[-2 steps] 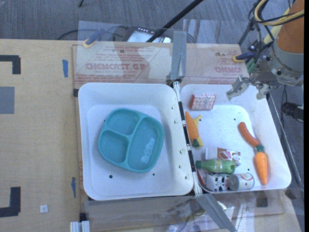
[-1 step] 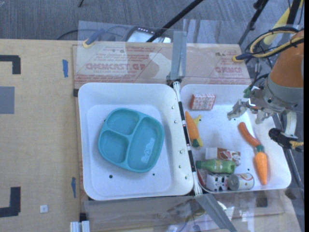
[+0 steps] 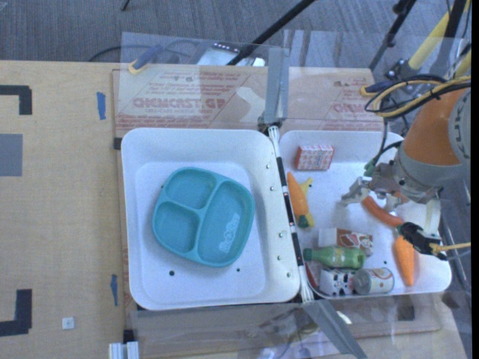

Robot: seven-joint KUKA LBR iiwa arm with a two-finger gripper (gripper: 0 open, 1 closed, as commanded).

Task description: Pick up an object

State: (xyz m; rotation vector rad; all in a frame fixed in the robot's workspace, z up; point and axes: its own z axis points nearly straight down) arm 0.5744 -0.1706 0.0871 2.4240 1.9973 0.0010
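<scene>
Behind bins, clear panel [image 3: 179, 102] reads approx "CHEMCAST GP", reversed.

The arm reaches in from the right edge of the frame, its orange band high at the upper right and the grey wrist just below it, angled down and leftward. The gripper [image 3: 364, 191] sits at the right-middle of the frame, fingers pointing left and slightly down (their gap is too blurred to judge). Dark cables loop over the wrist.
</scene>
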